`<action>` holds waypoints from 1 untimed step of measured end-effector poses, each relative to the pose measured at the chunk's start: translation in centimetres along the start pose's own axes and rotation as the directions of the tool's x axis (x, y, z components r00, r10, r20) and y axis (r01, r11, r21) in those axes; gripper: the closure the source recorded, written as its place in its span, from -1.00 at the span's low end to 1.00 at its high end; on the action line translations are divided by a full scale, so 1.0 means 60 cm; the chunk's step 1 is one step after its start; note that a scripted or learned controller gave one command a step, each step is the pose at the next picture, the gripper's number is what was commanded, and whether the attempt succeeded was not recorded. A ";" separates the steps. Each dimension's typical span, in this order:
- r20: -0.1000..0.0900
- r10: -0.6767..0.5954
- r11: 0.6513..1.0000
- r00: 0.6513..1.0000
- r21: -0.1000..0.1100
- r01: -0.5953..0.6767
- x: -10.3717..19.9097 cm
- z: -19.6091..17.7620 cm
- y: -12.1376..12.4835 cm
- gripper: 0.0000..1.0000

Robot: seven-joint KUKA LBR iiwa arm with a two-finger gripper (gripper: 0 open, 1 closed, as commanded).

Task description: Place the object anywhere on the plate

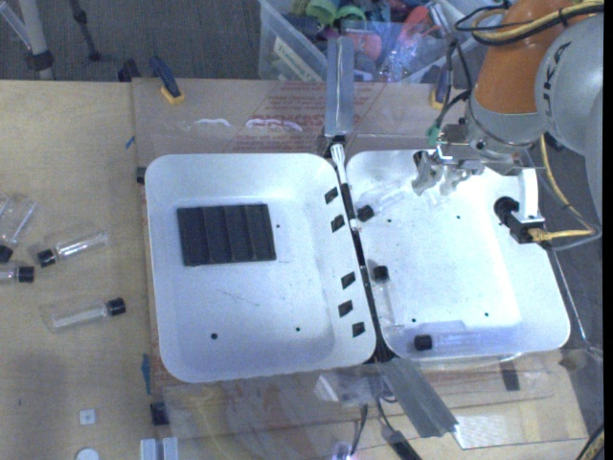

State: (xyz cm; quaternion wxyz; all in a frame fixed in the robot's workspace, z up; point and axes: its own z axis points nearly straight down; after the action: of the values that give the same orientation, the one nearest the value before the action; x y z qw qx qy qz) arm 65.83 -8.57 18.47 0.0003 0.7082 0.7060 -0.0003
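Note:
The plate point(226, 234) is a black ribbed rectangle lying flat in the left white bin point(192, 338). In the right bin point(479, 276) lie clear vials with black caps: one point(450, 337) along the near wall, one point(375, 205) by the divider, and a black cap point(379, 274) lower down the divider. My gripper point(434, 180) hangs over the far left part of the right bin, pointing down, well to the right of the plate. Glare on the bin floor blurs what is under it.
A dark divider strip point(347, 247) with black clips runs between the bins. Loose clear vials point(84, 310) lie on the bench at the left. A clear tub of coloured toys point(374, 8) stands behind the bins. A black cable plug point(510, 214) hangs over the right bin.

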 end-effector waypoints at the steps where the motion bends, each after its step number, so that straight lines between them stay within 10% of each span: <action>1: 0.000 0.378 0.926 0.926 0.000 -0.378 0.120 -0.063 0.014 1.00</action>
State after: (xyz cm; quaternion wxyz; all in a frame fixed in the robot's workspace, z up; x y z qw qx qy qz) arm 66.67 -1.37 22.22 0.0005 0.8308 0.5566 0.0000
